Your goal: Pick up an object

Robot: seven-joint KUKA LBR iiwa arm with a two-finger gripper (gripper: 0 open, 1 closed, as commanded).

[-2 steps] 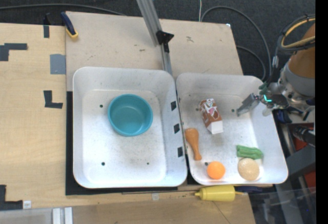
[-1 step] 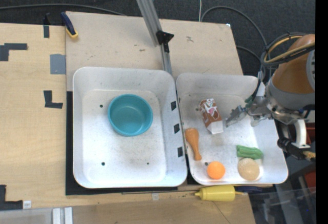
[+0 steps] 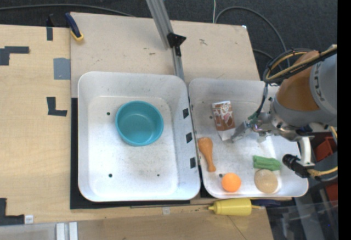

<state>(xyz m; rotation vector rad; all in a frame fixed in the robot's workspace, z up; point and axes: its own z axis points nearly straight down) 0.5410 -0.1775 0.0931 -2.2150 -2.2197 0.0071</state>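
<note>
My gripper is low in the right bin, reaching in from the right. Its tip is just right of a brown and white cup that lies on its side, very close to the cup's lower end; I cannot tell if they touch. An orange drumstick-shaped toy lies left of and below the gripper. Along the bin's front lie an orange ball, a beige round object and a green piece.
The left bin holds a teal bowl. A yellow bottle lies on the bench just outside the right bin's front edge. A slanted metal pole crosses the bench behind the bins.
</note>
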